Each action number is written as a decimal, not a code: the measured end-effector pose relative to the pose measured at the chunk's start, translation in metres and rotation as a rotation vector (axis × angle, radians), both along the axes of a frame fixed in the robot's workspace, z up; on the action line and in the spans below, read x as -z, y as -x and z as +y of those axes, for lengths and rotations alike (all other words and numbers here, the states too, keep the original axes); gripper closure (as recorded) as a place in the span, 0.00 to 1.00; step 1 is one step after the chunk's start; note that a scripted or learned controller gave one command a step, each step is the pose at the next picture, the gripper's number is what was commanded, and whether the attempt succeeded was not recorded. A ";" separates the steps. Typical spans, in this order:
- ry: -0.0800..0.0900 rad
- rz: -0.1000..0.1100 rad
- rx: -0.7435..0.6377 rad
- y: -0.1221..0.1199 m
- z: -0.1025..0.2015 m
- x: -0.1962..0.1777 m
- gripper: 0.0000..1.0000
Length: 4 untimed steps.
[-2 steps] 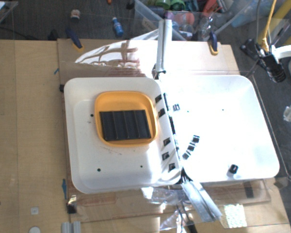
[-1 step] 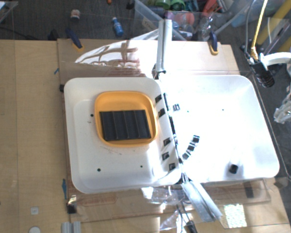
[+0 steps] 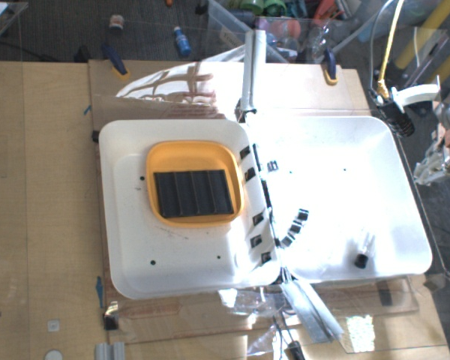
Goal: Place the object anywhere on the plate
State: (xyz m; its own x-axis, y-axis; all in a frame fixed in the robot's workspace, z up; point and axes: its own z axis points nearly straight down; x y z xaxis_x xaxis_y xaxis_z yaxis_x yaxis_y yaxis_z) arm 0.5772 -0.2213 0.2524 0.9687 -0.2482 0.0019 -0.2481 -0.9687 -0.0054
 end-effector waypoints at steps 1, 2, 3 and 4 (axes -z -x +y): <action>0.000 0.003 -0.054 0.022 0.001 0.002 1.00; 0.000 0.005 -0.054 0.043 0.001 0.004 1.00; 0.000 0.005 -0.054 0.058 0.001 -0.005 1.00; -0.001 -0.002 -0.054 0.066 0.001 -0.131 1.00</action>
State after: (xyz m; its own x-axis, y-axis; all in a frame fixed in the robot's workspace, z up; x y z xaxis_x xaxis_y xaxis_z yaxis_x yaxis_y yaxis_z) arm 0.5114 -0.2208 0.3832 0.9807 -0.1952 0.0037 -0.1952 -0.9807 -0.0065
